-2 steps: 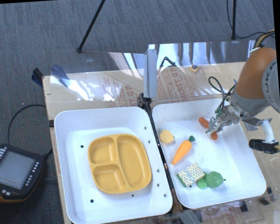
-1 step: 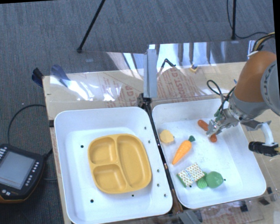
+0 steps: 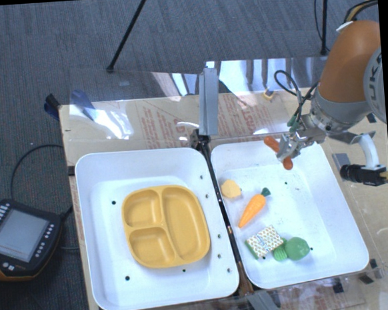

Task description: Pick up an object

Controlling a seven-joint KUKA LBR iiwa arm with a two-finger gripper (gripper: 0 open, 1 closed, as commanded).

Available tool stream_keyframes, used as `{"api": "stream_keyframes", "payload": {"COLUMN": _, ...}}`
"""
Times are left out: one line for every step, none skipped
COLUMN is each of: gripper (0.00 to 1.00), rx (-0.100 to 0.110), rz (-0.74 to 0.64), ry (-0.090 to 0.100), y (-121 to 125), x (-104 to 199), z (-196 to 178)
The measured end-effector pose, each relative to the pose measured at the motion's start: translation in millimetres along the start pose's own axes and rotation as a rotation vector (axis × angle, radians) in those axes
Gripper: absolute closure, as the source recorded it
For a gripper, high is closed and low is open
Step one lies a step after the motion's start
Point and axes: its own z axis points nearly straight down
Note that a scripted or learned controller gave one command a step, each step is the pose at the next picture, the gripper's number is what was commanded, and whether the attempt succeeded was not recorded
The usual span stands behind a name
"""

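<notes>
A black handheld pendant (image 3: 16, 236) lies off the surface at far left; the left bin (image 3: 96, 192) holds a yellow divided plate (image 3: 165, 225); in the right bin (image 3: 339, 220) lie a pale yellow round piece (image 3: 231, 189), an orange carrot (image 3: 252, 208), a checkered packet (image 3: 263, 241) and a green round thing (image 3: 292, 249) touching it; the gripper (image 3: 288, 147) hangs over the right bin's far edge, whether spread or closed I cannot tell, with small orange-red pieces (image 3: 278, 151) at its tip.
</notes>
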Motion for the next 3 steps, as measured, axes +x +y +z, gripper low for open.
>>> {"api": "stream_keyframes", "payload": {"gripper": 0.0, "rx": 0.014, "rz": 0.005, "ry": 0.002, "y": -4.0, "x": -2.2, "z": 7.2}}
{"api": "stream_keyframes", "payload": {"gripper": 0.0, "rx": 0.011, "rz": 0.246, "ry": 0.0, "y": 2.8, "x": 13.6, "z": -66.1}}
{"api": "stream_keyframes", "payload": {"gripper": 0.0, "rx": 0.028, "rz": 0.227, "ry": 0.002, "y": -37.3, "x": -45.8, "z": 37.7}}
